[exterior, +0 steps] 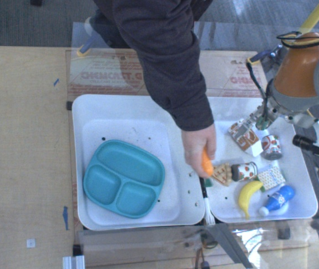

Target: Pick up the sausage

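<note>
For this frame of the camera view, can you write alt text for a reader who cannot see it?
A person's hand reaches between two white bins, holding an orange object over the right bin, which holds a banana, a blue bottle and small packages. The left bin holds a teal divided tray; the robot arm sits over the right bin's far corner.

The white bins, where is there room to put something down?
Left white bin: bare floor behind the teal divided plastic plate. Right white bin: crowded in front with the yellow banana, blue bottle and small packets. A person's hand crosses the middle.
</note>
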